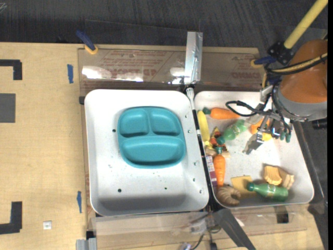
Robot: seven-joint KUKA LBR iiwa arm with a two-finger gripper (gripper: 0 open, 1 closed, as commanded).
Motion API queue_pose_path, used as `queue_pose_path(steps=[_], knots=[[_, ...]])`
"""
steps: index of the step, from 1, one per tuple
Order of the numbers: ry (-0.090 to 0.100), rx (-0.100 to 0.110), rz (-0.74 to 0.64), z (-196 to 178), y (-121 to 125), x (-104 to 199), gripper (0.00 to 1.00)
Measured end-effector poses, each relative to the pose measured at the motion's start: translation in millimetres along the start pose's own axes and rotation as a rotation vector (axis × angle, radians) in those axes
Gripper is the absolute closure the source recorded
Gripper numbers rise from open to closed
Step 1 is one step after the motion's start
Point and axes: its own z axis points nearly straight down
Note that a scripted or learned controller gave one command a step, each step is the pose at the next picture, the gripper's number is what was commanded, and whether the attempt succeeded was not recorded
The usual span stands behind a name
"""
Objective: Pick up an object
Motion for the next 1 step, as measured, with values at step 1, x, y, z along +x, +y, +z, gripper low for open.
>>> queue_pose_path(steps=[1], knots=[[-0.001,-0.001,0.041,53.4,-20.3,63.6,0.0]])
